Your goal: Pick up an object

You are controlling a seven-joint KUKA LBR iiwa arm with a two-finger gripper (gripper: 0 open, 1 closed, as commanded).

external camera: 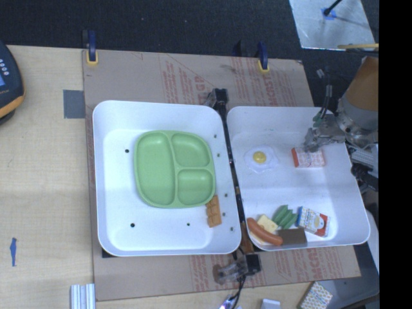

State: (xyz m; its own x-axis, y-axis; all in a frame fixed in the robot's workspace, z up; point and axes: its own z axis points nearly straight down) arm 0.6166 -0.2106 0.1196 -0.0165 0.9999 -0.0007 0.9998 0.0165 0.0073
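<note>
My gripper (317, 137) hangs over the right bin (335, 192), just above a red-and-white packet (309, 158). The left bin (112, 172) holds a green divided plate (174, 168).

A pale wooden bench (45, 192) topped with brown cardboard (193, 76) stands against dark carpeted floor (161, 11).

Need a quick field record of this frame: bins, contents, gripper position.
left bin: green divided plate in the middle; small orange-brown waffle-like piece by its lower right corner
right bin: fried egg toy upper left; red and white packet upper right; hot dog, green item and small printed carton clustered along the near edge
gripper: over the right bin's upper right, just above the red and white packet
held object: none visible
</note>
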